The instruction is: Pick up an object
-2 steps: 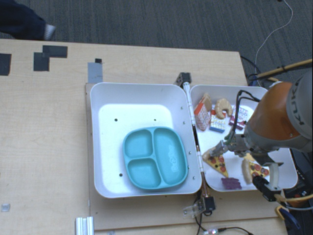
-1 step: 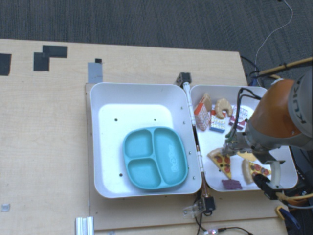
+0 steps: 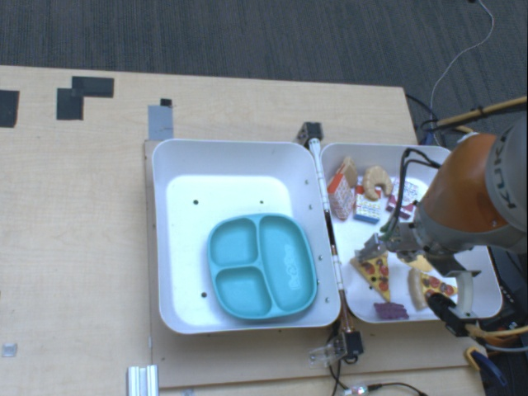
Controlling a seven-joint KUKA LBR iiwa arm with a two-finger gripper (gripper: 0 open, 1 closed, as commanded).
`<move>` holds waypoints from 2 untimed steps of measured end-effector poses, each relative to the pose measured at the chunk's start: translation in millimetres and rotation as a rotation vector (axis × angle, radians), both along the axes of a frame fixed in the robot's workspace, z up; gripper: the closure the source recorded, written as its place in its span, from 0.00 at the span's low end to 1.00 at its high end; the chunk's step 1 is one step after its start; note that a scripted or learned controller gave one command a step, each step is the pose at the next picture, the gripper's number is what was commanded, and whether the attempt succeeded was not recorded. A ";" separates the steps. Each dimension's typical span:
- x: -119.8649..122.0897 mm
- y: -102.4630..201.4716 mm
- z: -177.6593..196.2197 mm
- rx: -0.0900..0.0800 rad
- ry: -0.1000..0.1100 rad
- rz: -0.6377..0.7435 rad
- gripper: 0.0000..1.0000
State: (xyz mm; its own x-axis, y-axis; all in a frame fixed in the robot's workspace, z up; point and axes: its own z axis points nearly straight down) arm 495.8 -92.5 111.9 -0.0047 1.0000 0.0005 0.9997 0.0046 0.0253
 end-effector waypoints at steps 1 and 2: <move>1.6 0.8 10.5 0.001 -0.003 0.002 1.00; 1.5 0.8 10.4 0.001 -0.003 0.002 0.00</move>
State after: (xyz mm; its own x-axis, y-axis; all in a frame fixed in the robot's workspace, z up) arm 497.3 -91.7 122.3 -0.0067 1.0000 0.0012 0.9996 0.0067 0.0283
